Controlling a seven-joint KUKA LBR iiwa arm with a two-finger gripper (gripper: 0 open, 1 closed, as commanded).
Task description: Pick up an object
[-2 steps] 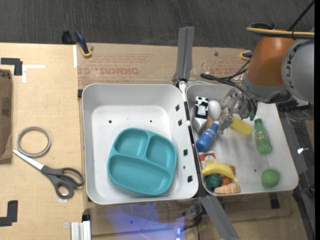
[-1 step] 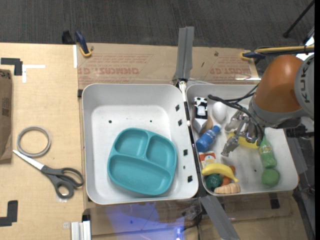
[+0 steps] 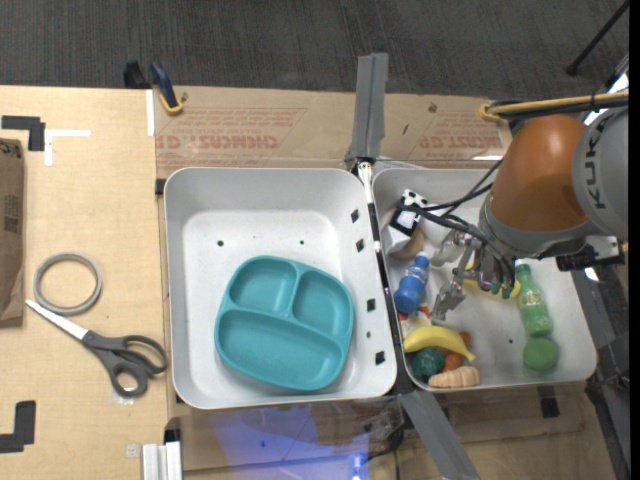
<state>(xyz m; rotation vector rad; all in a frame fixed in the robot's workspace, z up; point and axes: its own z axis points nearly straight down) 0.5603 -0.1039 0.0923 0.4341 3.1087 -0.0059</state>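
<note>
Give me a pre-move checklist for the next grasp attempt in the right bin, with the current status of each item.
1. Gripper is over the right bin, above the toys: ok.
2. Nothing shows between its fingers, so a fresh pick can start: ok.
3. Nearest targets lie exposed: blue bottle to its left, banana below it: ok.
4. Room around those targets: not ok, the banana touches the carrot and a red piece.
5. Green bottle near the arm's wrist, sideswipe risk: cannot tell.
6. Teal divided plate sits alone in the left bin, out of the path: ok.
</note>
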